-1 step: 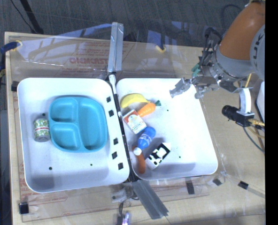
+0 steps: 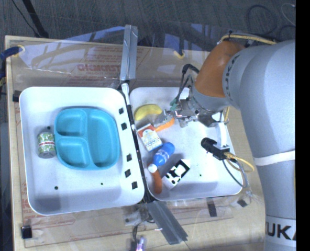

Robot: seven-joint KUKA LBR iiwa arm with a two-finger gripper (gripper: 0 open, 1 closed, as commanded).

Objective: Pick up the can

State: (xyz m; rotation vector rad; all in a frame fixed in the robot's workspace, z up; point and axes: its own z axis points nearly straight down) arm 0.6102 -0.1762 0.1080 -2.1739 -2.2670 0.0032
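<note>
The can (image 2: 46, 144) is seen lying in the left bin (image 2: 34, 192), beside the blue tray (image 2: 87, 138). The gripper (image 2: 179, 114) is poised over the right bin (image 2: 197, 187); its state cannot be told.

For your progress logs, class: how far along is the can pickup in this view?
Nothing looks done: the can lies in the left bin beside the blue tray, untouched. In hand: the end effector hangs over the right bin, near the yellow fruit. Left: crossing over, grasping, lifting.
</note>
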